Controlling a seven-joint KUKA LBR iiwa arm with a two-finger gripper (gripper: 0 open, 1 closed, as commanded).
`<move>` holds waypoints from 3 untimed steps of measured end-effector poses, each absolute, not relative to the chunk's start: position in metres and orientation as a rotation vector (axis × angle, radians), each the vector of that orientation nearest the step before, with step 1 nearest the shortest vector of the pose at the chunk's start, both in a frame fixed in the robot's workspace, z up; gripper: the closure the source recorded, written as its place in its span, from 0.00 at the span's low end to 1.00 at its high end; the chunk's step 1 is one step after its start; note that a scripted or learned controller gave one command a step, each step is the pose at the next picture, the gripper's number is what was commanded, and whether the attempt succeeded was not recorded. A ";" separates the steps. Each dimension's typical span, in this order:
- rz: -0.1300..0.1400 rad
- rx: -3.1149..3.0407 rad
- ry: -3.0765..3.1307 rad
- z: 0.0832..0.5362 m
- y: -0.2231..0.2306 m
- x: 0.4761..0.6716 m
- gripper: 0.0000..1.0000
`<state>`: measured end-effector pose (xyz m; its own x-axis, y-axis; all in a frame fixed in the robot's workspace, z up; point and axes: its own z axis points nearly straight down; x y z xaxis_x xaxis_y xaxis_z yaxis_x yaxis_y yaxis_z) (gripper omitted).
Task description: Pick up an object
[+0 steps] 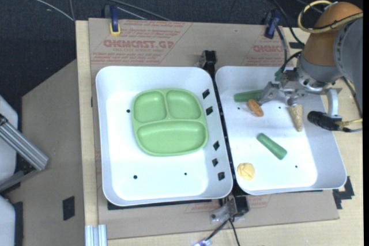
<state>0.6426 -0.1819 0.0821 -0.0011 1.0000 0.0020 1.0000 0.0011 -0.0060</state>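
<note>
**Gripper low over right bin, fingers spread, nothing held**

Landmark: the right bin (323, 173). The gripper (279, 102) sits over the right bin's far half, the arm coming in from the bin's right side with its orange band (330, 20) above. Jaws stand wide: one finger angles toward the orange piece (255, 107), the other points down beside the tan cone (296, 117). No object between them.

In the right bin:
- dark green bar (248, 96), far-left part, just beside the orange piece
- orange piece, touching or nearly touching the left fingertip; can't tell which
- tan cone, near the bin's middle-right
- green cylinder (271, 146), bin centre, tilted, apart from the others
- yellow lump (246, 170), near-left corner

Left of the right bin, the left bin (115, 181) holds a green divided plate (169, 122), three compartments.
</note>
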 end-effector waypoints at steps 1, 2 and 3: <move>-0.002 -2.220 -2.223 0.097 -0.182 0.645 1.00; -0.006 -2.225 -2.228 0.150 -0.190 0.653 1.00; -0.005 -2.225 -2.226 0.196 -0.191 0.649 1.00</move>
<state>0.6494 -0.1912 0.1963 -0.0003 1.0000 -0.0021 1.0000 0.0003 0.0067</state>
